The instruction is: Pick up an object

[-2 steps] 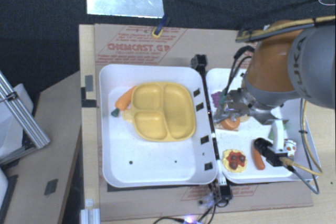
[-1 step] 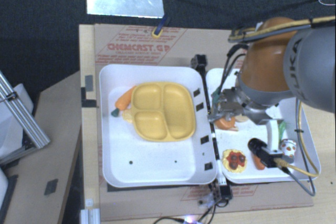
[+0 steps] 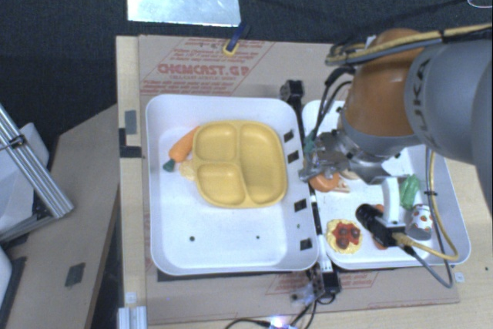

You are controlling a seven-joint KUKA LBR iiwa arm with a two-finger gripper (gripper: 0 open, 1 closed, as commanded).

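Small toy pizza [image 3: 344,235] at near edge of right bin [image 3: 370,258]. Behind it, orange toy piece [image 3: 333,183] by bin's left wall, just beneath gripper [image 3: 320,164]. Gripper low over that piece; wide or narrow, cannot tell. Left bin [image 3: 223,239]: yellow divided plate [image 3: 235,163], toy carrot [image 3: 182,144] against plate's left rim.

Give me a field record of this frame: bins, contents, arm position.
left bin: holds a yellow divided plate and a carrot
yellow divided plate: three compartments, lying flat mid-bin
carrot: against the plate's left edge, green end pointing away from it
right bin: several small toys, partly hidden by the arm
pizza toy: near the front left corner of the right bin
orange-and-white toy: just below the gripper
gripper: low over the right bin's left side; grasp not discernible
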